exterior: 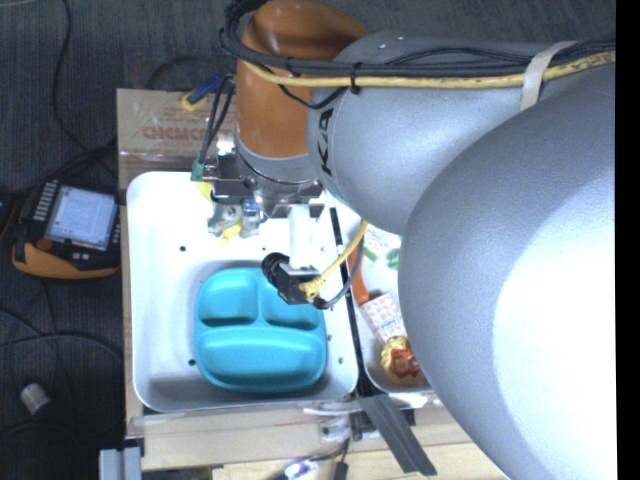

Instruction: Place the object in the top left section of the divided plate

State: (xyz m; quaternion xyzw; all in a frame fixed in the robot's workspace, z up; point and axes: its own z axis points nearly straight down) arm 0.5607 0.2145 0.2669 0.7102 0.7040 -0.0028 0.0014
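Note:
A blue divided plate (258, 340) lies in the left white bin (160, 268), toward its near side. Its top left section (228, 299) is bare, and a black part of the arm hangs over its top right section. My gripper (235, 220) hovers over the bin's far half, just beyond the plate's far edge. A small yellow thing (230, 231) shows at the gripper's tip; I cannot tell whether it is held. The orange band (275, 88) rises above the wrist.
The grey arm covers most of the right bin (372, 373). Along that bin's left side lie a red and white packet (380, 314), a brown and gold item (398, 358) and a green and white item (384, 253). A handheld pendant (70, 223) lies on the floor at left.

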